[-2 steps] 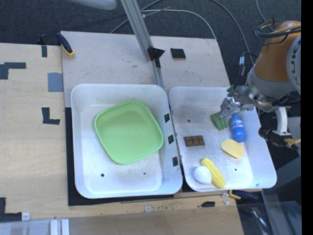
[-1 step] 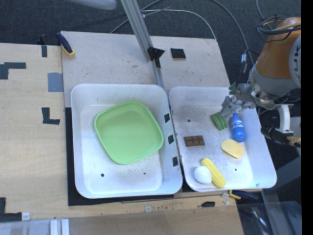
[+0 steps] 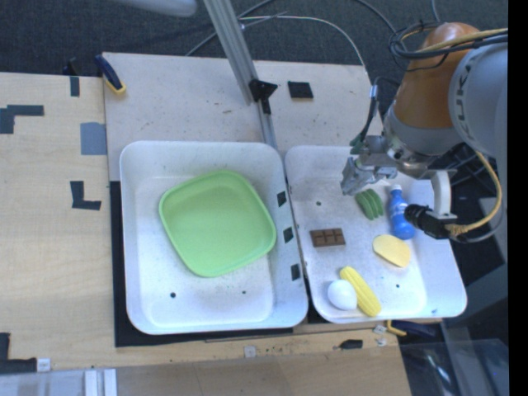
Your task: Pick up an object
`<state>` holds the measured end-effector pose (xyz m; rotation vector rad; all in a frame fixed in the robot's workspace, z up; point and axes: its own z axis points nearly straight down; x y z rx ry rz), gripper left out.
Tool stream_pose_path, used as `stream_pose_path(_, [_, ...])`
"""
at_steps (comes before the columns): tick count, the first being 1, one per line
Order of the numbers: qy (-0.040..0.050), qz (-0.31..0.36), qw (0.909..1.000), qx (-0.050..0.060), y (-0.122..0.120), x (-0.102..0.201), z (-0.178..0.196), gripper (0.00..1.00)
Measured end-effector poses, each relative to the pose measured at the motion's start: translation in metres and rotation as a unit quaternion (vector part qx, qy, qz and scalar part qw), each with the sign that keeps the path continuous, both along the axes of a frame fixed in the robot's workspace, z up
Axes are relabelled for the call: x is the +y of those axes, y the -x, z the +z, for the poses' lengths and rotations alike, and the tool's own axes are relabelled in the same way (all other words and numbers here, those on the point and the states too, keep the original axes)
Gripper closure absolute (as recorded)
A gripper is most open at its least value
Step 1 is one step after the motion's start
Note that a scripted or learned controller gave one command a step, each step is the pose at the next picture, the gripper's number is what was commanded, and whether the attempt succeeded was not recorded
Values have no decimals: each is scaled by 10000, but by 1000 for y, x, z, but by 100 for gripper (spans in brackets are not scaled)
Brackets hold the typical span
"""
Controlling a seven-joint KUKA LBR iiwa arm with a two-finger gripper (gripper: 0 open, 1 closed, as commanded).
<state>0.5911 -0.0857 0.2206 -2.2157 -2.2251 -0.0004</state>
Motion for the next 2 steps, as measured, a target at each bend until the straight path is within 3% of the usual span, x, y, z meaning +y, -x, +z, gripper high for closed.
stream_pose_path(2, [-1, 6, 10000, 0, -4, 113, -7, 100])
